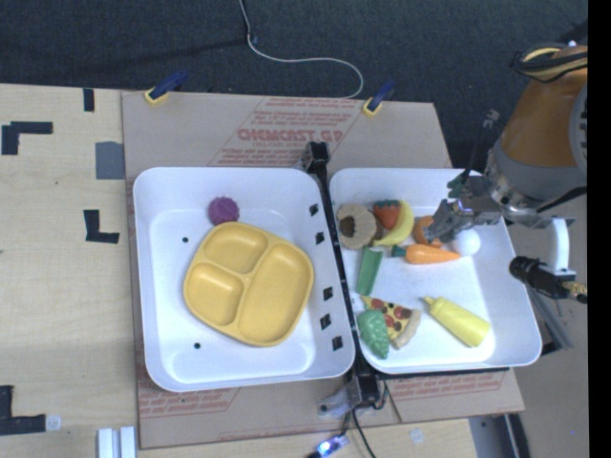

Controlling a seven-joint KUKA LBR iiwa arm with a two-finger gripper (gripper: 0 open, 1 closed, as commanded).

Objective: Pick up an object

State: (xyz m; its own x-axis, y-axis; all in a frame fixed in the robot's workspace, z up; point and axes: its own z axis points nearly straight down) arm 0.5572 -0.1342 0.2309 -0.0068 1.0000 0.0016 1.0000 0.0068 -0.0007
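On the counter two shallow white bins sit side by side, and reading from nine o'clock toward three the left bin comes first: it holds a yellow divided plate lying flat near its middle, with a small purple ball just beside the plate's eleven o'clock edge. This bin looks like the drop-off side, since so little lies in it. The right bin is the crowded one, so the object to pick most likely lies there. Against its wall at ten o'clock sits a brown doughnut-like round, touching a yellow banana with a red piece tucked against it. Below these a green stick lies nearly upright, and toward six o'clock a green leafy piece touches a pizza slice. A yellow squeeze bottle lies on its side at about five o'clock, well apart from the pile. An orange carrot lies crosswise near the bin's middle, with a small white ball at its three o'clock end. The gripper hangs low over the carrot and ball, reaching in from three o'clock; whether it is released or clenched cannot be told, and nothing visibly sits in it. Its place suggests the carrot or the ball as the target.
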